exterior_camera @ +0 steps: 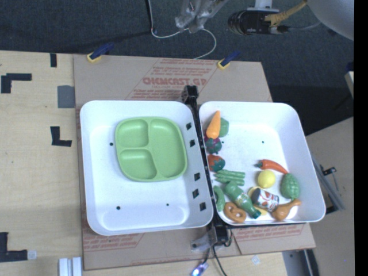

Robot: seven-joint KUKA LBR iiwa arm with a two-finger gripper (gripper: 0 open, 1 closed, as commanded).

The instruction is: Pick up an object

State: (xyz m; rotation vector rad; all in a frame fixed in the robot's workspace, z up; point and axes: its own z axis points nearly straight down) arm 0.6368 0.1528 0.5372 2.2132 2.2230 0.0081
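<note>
Brown cardboard [172, 79] lies under two white bins. The green plate [152, 149] sits in the left bin [98, 171], and it has three parts.

All the toy food is in the right bin [287, 125], to the right of the green plate. Closest to the front, right of the plate and lower down, there is a brown ring-shaped snack [234, 212]. Farther right is a brown chicken leg [284, 210]. Between them are a green bottle [241, 199] lying on its side and a small can [268, 199].

A bit farther back is a yellow lemon [265, 179]. It is just beside the can. A bumpy green veggie [290, 186] is on the far side of the lemon from the plate. A red chili [272, 165] lies just behind the lemon. Some green beans [230, 175] are closer to the plate, near the wall between the bins. A little red and green toy [216, 163] is just behind the beans.

Farther back, level with the top of the plate, an orange carrot [213, 124] leans by the wall between the bins. A small green toy [223, 126] touches it.

Way behind the plate, past the cardboard and over the dark floor, hangs the gripper [198, 9]. It looks blurry. I cannot tell if it is spread apart or pressed together. There is no toy in it. It is well apart from both bins.
</note>
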